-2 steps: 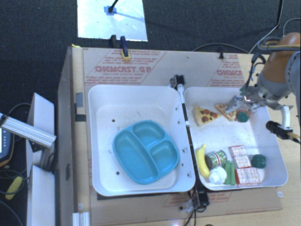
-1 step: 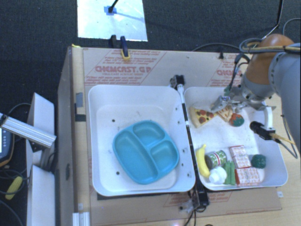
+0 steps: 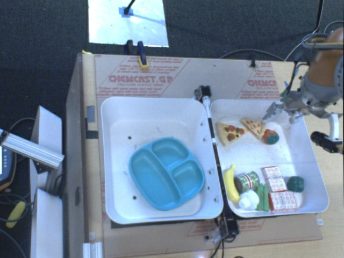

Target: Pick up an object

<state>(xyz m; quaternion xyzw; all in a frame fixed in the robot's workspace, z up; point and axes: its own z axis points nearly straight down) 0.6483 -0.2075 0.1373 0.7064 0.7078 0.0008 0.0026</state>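
My gripper (image 3: 280, 114) hangs over the far right part of the right bin (image 3: 309, 160), its fingers spread open with nothing between them. Just below its left finger lie a pizza slice (image 3: 252, 126) and a red and green strawberry-like toy (image 3: 270, 136). A second pizza slice (image 3: 230, 132) rests further left. Along the bin's near side are a banana (image 3: 231, 183), a small can (image 3: 247, 180), a white bottle (image 3: 248, 199), green beans (image 3: 262, 196), red and white boxes (image 3: 277, 184) and a broccoli piece (image 3: 295, 184).
The left bin (image 3: 123, 122) holds a blue divided plate (image 3: 166, 172). A black clip and rod (image 3: 207, 109) run along the wall between the bins. The arm's grey and orange wrist (image 3: 322, 69) stands at the right edge. Cables trail behind the bench.
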